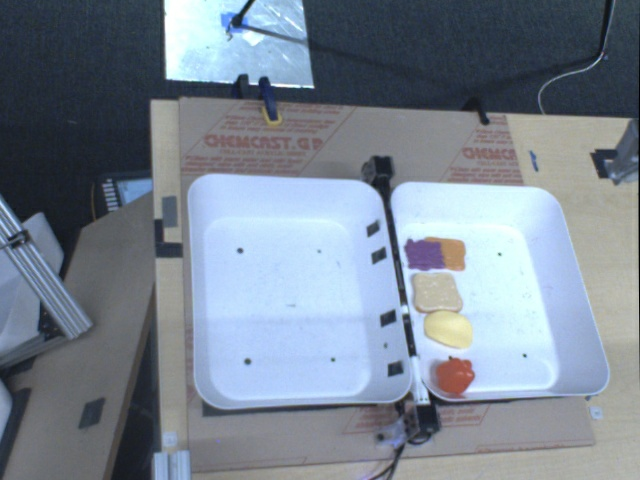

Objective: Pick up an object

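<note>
Well, from the left: a silver metal rail (35,278) slants in and is cut off by the frame edge, and beside it a dark, blurred thing that I can't make out. At the top lies a crinkled foil sheet (238,28), its glare washing out the detail. Below it a blue and yellow clamp (268,103) bites the edge of the cardboard sheet (330,128) that covers the tabletop (120,368). The red print there reads "CHEMCAST GP"; a second red print farther right is too skewed for me to read.

The left bin (290,288) sits touching the right bin (520,218) along a seam with dark clips.

The task's things line the right bin's left wall: a purple piece (424,254) touching an orange piece (453,254), then a tan toast slice (437,291), a yellow lump (449,329), and a red tomato-like toy (455,375) in the near corner.

A grey part (625,158) is cut off at the right edge. I cannot tell the tool's state.
</note>
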`<state>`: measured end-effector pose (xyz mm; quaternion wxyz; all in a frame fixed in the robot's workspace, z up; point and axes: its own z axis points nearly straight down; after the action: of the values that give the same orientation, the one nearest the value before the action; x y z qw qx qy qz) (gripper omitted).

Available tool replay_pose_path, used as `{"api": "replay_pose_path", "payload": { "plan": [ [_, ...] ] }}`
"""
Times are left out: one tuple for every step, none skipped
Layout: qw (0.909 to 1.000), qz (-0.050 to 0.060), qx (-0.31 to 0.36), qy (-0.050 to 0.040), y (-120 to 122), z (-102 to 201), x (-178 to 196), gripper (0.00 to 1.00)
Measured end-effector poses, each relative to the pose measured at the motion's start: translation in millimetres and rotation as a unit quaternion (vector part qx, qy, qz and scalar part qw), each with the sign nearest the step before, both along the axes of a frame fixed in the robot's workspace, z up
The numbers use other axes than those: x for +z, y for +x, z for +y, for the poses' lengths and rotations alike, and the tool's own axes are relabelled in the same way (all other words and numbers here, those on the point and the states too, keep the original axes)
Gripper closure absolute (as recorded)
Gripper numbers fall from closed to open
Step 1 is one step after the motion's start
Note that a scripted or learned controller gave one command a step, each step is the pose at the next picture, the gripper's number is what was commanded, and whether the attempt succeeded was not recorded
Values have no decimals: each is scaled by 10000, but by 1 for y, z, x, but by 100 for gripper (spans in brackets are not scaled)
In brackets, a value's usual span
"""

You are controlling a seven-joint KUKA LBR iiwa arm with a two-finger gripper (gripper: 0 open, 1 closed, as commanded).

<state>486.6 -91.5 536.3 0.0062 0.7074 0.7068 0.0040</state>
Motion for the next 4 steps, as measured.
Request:
{"api": "replay_pose_path", "payload": {
  "plan": [
    [9999,94,52,21,0,53,-87,100],
    [10000,7,-43,-20,-1,-62,4,100],
    [9999,104,56,28,0,13,-97,100],
    [10000,3,3,-1,0,-17,-3,100]
  ]
}}
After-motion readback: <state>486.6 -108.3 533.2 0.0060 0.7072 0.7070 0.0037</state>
